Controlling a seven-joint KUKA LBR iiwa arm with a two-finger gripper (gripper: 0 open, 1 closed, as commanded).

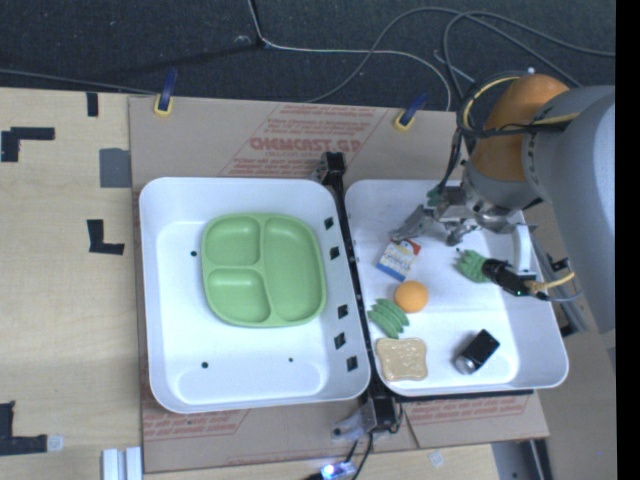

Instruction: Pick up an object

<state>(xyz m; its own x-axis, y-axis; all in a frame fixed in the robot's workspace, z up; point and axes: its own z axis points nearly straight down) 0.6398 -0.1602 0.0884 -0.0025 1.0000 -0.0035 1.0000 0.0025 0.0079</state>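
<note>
— Standing by the bench, inspector: how is the claw?

— Noted. The gripper (432,231) hangs over the far part of the right bin (445,325), on the arm (590,188) that comes in from the right. Its fingers (405,234) are spread apart, with nothing between them.

— And the thing to be picked up?

— Nothing has been lifted. The nearest candidate is a small blue, white and red carton (398,259), lying on the floor of the right bin near the divider, just beside the tip of the nearer finger. Whether they touch, I cannot tell.

— Other contents of that bin?

— An orange ball (411,296) sits just in front of the carton. A green ridged piece (388,317) lies beside the ball, towards the divider. A slice of toast (402,359) rests at the near wall, and a black block (478,351) lies to its right, apart from it. A small green piece (470,265) sits to the right of the carton; its kind I cannot tell.

— The left bin?

— The left bin (170,268) holds a green divided plate (265,270), flat, in its middle.
</note>
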